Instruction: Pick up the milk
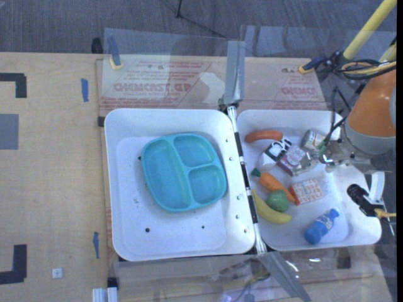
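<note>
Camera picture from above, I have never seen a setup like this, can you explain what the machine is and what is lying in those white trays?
One camera looks down at a slant on a bench with two white bins. The grey and orange shape at the right is a robot arm; its gripper sits over the right bin, beside a small carton, probably the milk. Whether it holds anything is unclear. That bin also has two carrots, a banana, a green fruit and a blue bottle. The left bin holds a blue divided plate.

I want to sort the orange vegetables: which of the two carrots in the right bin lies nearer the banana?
The lower carrot, just above the green ball and close to the banana. The other carrot lies up near the bin's far edge.
</note>
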Controlling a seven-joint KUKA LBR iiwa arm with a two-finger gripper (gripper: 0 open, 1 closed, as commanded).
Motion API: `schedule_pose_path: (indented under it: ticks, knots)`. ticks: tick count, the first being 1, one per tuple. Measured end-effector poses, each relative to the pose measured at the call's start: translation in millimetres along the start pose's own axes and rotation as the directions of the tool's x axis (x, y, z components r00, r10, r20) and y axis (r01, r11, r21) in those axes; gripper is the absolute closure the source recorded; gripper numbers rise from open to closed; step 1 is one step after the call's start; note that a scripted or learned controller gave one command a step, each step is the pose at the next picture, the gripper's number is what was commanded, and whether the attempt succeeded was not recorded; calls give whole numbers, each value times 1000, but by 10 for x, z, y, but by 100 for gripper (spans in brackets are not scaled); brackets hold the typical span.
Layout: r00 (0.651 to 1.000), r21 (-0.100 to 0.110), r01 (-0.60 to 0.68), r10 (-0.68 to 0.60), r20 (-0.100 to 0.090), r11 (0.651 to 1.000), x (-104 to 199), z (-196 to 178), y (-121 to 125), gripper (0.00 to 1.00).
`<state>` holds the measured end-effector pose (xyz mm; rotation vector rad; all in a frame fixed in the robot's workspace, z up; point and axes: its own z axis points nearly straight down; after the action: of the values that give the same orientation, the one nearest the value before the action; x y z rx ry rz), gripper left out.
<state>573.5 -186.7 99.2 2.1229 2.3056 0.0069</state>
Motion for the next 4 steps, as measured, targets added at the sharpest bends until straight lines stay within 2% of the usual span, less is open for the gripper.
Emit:
schedule_pose_path:
  ticks: [1,2,3,4]
  knots:
    - [1000,-3,-4,4,1,1000,-20,-103,3,100]
    - [996,7,-84,84,-1,996,363,-1198,-330,100]
    - [996,7,-85,85,-1,996,361,-1198,-332,0]
    - [992,-8,124,-124,3,992,401,-4,-745,0]
